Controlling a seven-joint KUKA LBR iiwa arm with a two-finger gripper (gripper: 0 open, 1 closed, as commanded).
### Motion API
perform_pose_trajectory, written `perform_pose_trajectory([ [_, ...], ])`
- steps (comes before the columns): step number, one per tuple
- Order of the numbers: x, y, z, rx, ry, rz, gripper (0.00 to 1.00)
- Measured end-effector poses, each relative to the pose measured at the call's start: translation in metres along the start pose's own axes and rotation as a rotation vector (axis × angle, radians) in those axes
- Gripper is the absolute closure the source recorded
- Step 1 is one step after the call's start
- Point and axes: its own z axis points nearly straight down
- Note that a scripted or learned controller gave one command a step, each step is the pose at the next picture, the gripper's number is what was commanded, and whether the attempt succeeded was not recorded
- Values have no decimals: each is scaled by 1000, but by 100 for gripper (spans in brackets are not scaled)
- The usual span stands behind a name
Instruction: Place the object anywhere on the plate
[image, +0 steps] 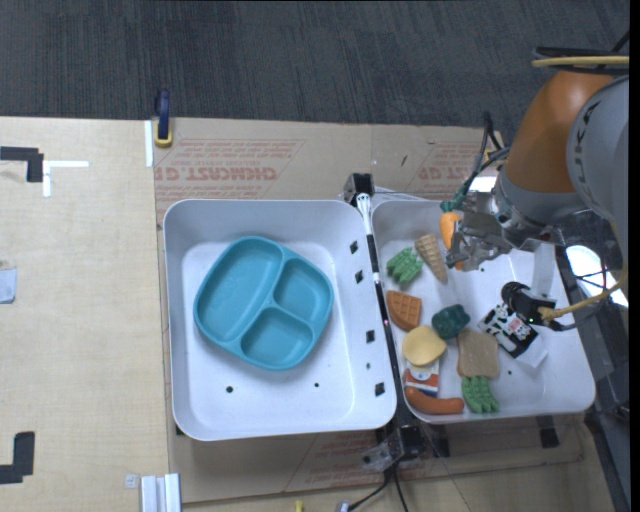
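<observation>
Cone just beside pincer

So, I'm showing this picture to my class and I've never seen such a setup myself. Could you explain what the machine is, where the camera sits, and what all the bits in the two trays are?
The picture comes from one camera fixed above a bench, looking down at a slant. The grey machine with the orange band entering from the right is a robot arm; its gripper is a two-fingered hand, hovering over the right bin. I cannot tell whether it holds anything.

Two shallow white bins sit side by side. The left bin contains a blue plate with three compartments, nothing on it. The right bin holds toy food: a waffle, a green piece, a cone, a dark green piece, a slice of toast, a sausage and others.

The job is to move one item onto the plate.
</observation>
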Motion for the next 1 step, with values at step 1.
perform_pose_trajectory([
  [1,59,-36,-31,0,2,147,100],
])
